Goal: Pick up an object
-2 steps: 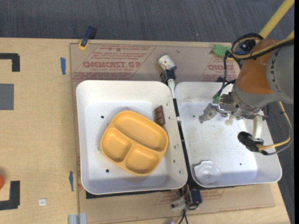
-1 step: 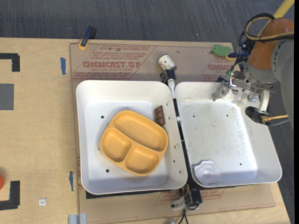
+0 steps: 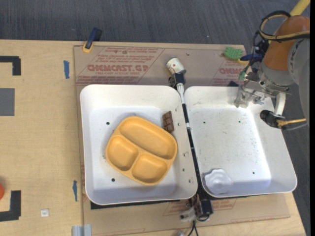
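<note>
A yellow divided plate (image 3: 141, 149) lies in the left bin (image 3: 93, 100), with a small brown block (image 3: 168, 121) at its upper right edge. A clear plastic lid-like piece (image 3: 217, 179) rests in the right bin (image 3: 275, 176) near its front left corner. My gripper (image 3: 244, 100) hangs over the far right corner of the right bin, well away from all three objects. Nothing shows between its fingers.
A white and black clamp (image 3: 175, 70) sits at the far end of the divider between the bins. A green clip (image 3: 231, 53) and a blue-yellow clip (image 3: 91, 39) hold the cardboard sheet. A black cable end (image 3: 271, 117) hangs beside the right bin's right wall.
</note>
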`<state>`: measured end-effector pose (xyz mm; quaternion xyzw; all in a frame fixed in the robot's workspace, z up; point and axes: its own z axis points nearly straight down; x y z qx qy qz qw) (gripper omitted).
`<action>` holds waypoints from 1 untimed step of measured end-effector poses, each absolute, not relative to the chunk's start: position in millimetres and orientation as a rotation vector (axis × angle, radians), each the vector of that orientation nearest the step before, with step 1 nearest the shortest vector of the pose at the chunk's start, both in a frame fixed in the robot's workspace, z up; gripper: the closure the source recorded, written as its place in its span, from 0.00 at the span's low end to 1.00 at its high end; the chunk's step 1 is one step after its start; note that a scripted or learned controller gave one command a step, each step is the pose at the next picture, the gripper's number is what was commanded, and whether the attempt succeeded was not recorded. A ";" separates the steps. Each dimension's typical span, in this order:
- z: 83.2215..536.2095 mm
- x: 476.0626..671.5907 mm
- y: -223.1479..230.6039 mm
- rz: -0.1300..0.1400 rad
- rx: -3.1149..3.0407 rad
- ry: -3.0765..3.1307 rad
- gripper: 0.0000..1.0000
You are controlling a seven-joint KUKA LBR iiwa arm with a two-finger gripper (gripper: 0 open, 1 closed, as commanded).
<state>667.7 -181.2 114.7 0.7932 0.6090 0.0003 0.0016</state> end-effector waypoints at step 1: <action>195.2 667.2 -212.0 0.001 2.132 2.304 1.00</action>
